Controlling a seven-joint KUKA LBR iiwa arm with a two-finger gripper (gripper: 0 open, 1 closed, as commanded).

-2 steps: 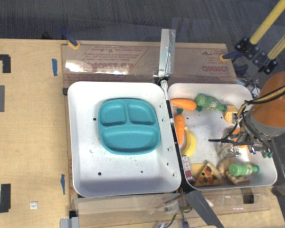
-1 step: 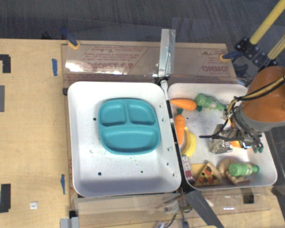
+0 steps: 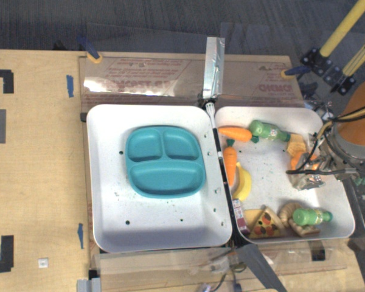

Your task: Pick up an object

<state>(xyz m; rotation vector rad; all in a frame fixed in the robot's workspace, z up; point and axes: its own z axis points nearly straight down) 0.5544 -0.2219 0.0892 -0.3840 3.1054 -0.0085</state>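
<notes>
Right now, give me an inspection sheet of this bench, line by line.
Surface: wooden bench bearing two white bins, left bin and right bin.
Job's things: in the right bin, two carrots, a banana, two green bottles, a pizza slice and a pastry-like piece.
Clutter: a teal divided plate in the left bin.
End effector: the end effector is low at the right bin's right side; finger state unclear.
Cables: dark wires at the wrist.
Surroundings: taped cardboard behind the bins, dark floor, yellow rods.
</notes>
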